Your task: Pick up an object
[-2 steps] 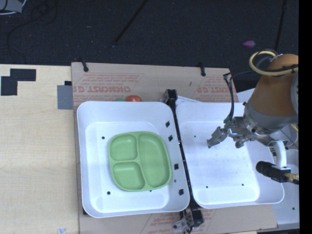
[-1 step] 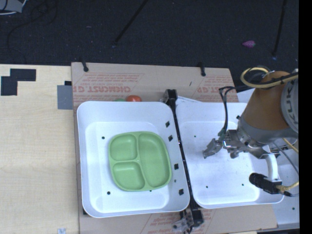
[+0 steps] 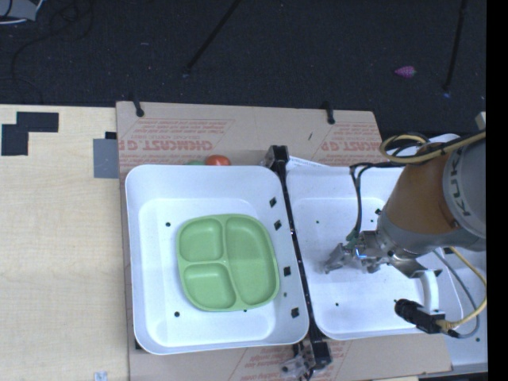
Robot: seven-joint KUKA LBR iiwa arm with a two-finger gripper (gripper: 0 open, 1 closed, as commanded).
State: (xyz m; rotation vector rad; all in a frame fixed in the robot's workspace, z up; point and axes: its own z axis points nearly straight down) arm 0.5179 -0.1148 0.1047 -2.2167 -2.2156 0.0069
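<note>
**Ana:** Object to pick up? From where I stand the only loose things are the green divided plate (image 3: pixel 228 261) in the left bin (image 3: pixel 151 205) and something small and red-orange (image 3: pixel 217 161) sitting just beyond that bin's far rim.

**Ben:** And the end effector (image 3: pixel 343 258) is nowhere near either. It hangs low in the right bin (image 3: pixel 333 193), close to the divider between the two bins. Is it clenched on anything?

**Ana:** I cannot tell whether it is released or clenched; the metal parts blur together from this angle. I see nothing between them, so I would not call it a grasp.

**Ben:** The bin floor under it looks bare white to me.

**Ana:** Same here. So if it wants the plate, I think it has to lift clear of the divider first, cross over, and come down on the plate's rim, not the flat middle. A rim gives two fingers something to pinch.

**Ben:** The near edge of the plate sits well apart from the bin walls, so there seems to be room.

**Ana:** The wrist with the orange band (image 3: pixel 425 201) and its trailing cables (image 3: pixel 429 316) sit over the right bin, and the whole thing rests on the desk (image 3: pixel 55 252). I would watch those cables against the bin rim during the crossing.
</note>
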